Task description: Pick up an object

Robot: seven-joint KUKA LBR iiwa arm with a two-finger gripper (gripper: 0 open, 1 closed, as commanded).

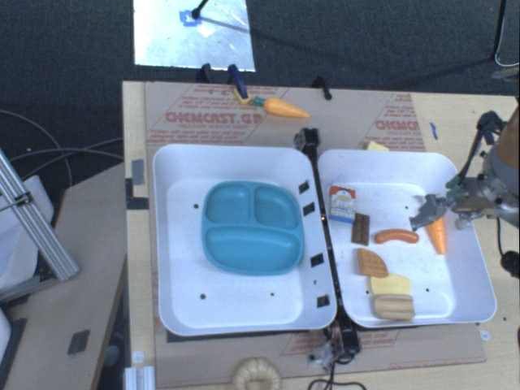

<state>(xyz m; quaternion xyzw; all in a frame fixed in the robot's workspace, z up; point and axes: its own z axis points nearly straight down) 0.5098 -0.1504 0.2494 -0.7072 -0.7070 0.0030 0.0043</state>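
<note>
While the small orange plastic carrot (438,236) lies on the right white bin's (470,295) floor, we log the pick as not yet done.

We note the carrot is tapered and smooth, beside a red-brown toy sausage (396,236); the gripper (428,210) hangs just above it, and we cannot tell its finger state. Grasp and lift remain.
</note>
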